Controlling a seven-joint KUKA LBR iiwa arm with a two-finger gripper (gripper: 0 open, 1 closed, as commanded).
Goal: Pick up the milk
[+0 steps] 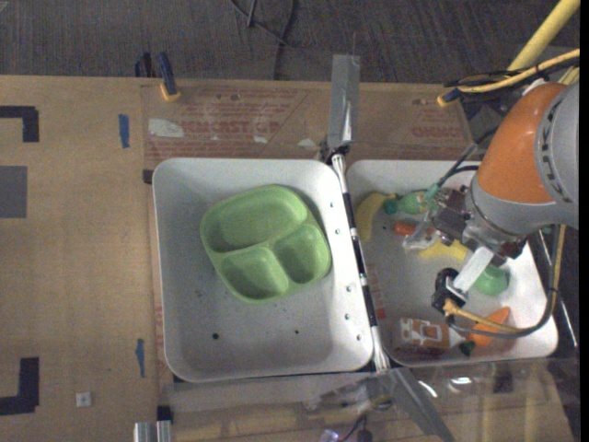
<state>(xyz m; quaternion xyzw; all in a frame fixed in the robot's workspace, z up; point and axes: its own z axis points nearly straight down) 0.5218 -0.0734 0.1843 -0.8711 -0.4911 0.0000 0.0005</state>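
Milk: small carton (pixel 423 333) lying flat at the right bin's (pixel 394 279) near edge.
Tool (pixel 428 230): over the bin's back part; how open it is, I cannot tell.
Handling: probably light and crushable; I take its narrow sides.

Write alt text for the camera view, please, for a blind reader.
A grey-and-orange robot arm reaches over the right bin, where a milk carton lies near its lower edge among small food items. The left bin holds a green divided plate.
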